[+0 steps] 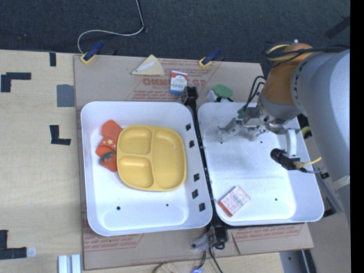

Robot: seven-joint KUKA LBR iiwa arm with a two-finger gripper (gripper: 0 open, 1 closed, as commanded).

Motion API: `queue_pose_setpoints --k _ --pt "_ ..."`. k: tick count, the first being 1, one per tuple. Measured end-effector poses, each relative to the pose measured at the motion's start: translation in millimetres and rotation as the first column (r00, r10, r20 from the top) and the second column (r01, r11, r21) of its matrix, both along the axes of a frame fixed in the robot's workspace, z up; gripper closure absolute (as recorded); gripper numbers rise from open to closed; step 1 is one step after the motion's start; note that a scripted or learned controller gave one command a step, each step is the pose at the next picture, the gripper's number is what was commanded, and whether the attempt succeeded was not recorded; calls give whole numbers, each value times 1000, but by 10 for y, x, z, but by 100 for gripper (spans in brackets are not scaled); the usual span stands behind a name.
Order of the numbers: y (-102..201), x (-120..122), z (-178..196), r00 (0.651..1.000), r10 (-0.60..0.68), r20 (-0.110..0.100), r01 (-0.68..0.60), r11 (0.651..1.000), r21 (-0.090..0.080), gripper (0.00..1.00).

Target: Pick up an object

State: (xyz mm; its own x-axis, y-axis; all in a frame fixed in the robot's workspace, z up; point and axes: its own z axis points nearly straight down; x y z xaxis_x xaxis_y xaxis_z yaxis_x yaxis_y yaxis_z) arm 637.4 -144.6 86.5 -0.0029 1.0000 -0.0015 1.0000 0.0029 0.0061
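A: Fingers first?
B: Gripper [228, 127] sits in the upper part of the right bin [296, 201], metal fingers pointing toward frame left. Can't tell whether they're apart or closed, nothing seen between them.
A: Arm pose?
B: Grey arm [321, 112] comes in from the right edge, orange band [278, 84] above the wrist, wrist bent down over the bin's top.
A: Pick target?
B: Small flat packet [234, 200], red and white, rectangular, lower middle of the right bin, long axis running lower left to upper right. Well apart from the gripper.
A: Rest?
B: Left bin [142, 218] holds a yellow divided tray [152, 157], smooth plastic with rounded corners, and an orange toy [108, 145] touching its left edge.
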Motion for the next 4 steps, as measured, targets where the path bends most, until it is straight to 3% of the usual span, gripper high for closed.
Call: queue_pose_setpoints --k 1,2,3,4 --pt "469 -232 -6 1000 -1 -4 1 1000 1 0" --pt "501 198 -12 1000 -1 -4 1 1000 0 0" --pt "499 200 93 1000 0 -4 0 1000 -1 100" --pt "497 197 86 1000 0 -5 0 1000 -2 0"
